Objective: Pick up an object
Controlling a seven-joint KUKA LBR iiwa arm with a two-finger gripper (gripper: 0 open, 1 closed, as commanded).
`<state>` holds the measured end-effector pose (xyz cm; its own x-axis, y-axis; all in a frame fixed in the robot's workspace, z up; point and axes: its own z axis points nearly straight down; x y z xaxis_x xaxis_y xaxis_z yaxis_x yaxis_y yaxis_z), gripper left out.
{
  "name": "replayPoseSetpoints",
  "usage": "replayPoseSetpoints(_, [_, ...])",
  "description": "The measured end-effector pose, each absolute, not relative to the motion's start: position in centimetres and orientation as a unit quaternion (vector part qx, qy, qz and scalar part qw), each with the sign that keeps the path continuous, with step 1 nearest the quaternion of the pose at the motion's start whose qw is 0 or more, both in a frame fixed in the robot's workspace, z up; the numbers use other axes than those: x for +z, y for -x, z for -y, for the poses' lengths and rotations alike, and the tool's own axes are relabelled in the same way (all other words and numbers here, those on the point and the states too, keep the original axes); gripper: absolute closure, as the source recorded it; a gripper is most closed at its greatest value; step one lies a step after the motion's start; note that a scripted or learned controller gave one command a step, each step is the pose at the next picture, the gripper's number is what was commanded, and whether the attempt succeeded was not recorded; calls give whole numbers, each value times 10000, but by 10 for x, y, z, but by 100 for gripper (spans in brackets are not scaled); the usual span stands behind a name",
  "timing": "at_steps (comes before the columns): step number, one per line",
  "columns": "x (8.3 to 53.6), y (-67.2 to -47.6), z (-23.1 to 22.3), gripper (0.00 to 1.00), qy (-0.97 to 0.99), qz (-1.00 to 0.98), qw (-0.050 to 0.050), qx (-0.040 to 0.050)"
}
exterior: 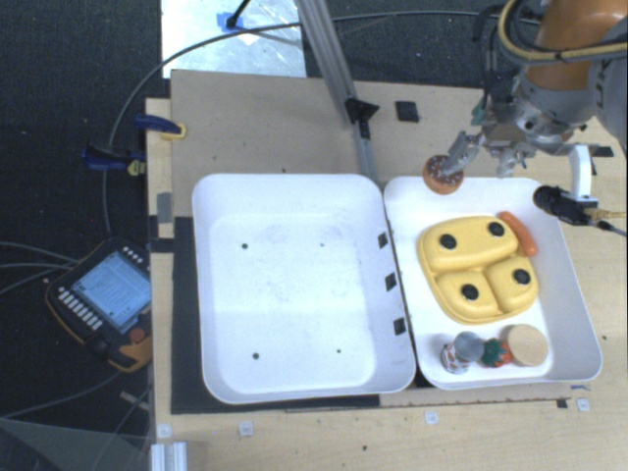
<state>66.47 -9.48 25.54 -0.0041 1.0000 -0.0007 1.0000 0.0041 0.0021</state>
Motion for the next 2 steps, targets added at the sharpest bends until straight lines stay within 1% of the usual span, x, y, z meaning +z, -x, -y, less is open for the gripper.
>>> replayPoseSetpoints(1, [204,-663,85,0,-7049,-7093,-5,-7])
replayPoseSetpoints(2, [143,-666,88,0,-7061,-7081,-2,-8])
